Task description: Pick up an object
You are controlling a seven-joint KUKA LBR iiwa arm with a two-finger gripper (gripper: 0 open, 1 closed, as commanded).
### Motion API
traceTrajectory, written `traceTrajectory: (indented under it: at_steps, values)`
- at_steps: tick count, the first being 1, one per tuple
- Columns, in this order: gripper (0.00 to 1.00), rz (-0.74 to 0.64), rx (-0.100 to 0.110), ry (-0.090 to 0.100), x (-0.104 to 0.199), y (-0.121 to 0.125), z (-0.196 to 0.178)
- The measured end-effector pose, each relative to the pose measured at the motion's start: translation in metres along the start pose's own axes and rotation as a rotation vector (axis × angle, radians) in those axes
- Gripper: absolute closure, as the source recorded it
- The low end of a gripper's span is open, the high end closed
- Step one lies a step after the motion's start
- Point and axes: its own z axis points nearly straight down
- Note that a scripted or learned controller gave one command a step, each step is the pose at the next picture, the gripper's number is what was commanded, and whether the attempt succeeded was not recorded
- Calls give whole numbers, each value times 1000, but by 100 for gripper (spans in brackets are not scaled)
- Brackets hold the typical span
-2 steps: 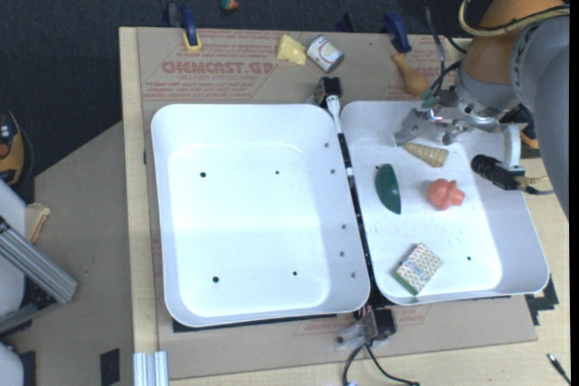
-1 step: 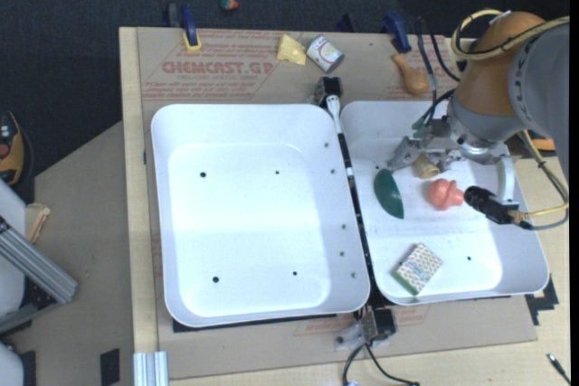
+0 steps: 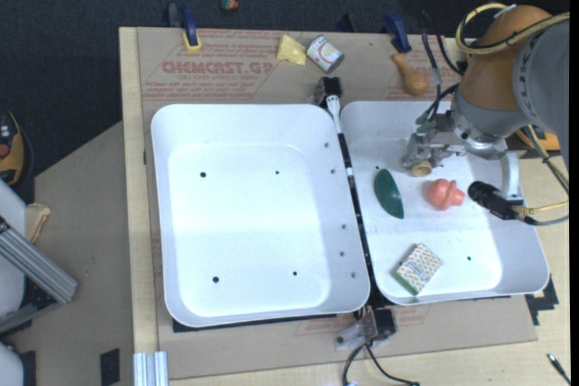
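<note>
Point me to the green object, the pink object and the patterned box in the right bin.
green object (image 3: 389, 193), camera view, middle of its body.
pink object (image 3: 443, 193), camera view, its rounded top.
patterned box (image 3: 419, 268), camera view, centre of its top face.

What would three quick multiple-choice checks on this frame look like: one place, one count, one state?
1. Where does the green object lie?
A. left bin
B. right bin
C. on the bench

2. How many loose things lie in the right bin?
A. one
B. three
C. six

3. How does the gripper stand?
A. low over the right bin
B. over the left bin
C. beyond the bench

Key: 1 B, it lies near that bin's left wall. 2 B, the green object, pink object and patterned packet. 3 A, it hangs above the bin floor near the back.
</note>
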Motion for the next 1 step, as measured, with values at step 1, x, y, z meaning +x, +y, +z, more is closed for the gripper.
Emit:
traceTrajectory:
  at_steps: [1]
  values:
    - [100,-8,-14,0,55,50,-97]
